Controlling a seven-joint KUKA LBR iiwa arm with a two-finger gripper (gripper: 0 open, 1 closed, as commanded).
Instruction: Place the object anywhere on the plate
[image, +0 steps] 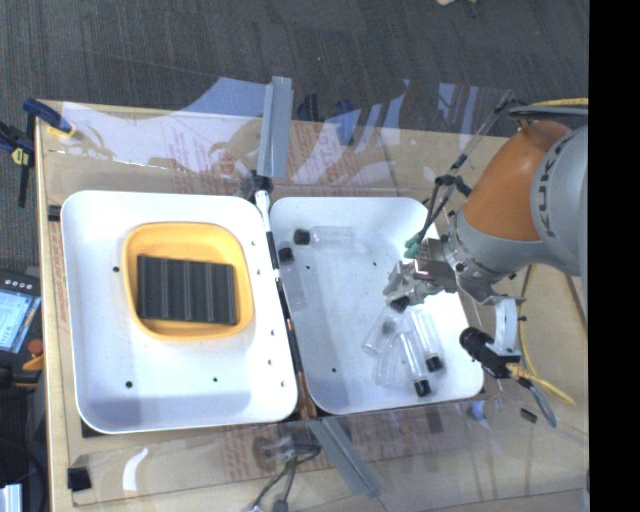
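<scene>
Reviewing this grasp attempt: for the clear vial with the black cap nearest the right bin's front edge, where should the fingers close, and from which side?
Grip the clear vial across the middle of its barrel, coming straight down from above. It lies flat on the right bin floor, so only its long sides are exposed. Other vials lie close beside it, so set the fingers crosswise to its length. The gripper sits just behind the cluster.
</scene>
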